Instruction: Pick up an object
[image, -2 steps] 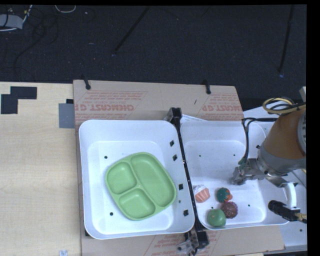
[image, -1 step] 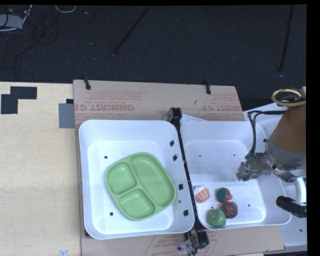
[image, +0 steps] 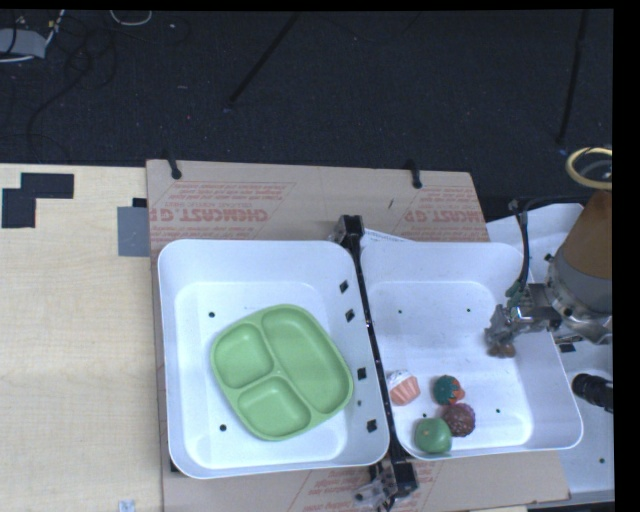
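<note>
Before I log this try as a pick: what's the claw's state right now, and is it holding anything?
Claw: over the right bin, near its right wall; open or shut cannot be told, and no object can be made out in it.

Two white bins (image: 190, 270) sit on brown cardboard (image: 300, 205) printed with red lettering. The left bin holds a light green divided plate (image: 282, 372). At the lower right lie a pink-and-white cupcake (image: 403, 388), a green ball (image: 433, 436), a dark red berry (image: 460, 419) and a small piece (image: 447, 389), seemingly red and green. The arm (image: 590, 250) is grey and orange.
</note>
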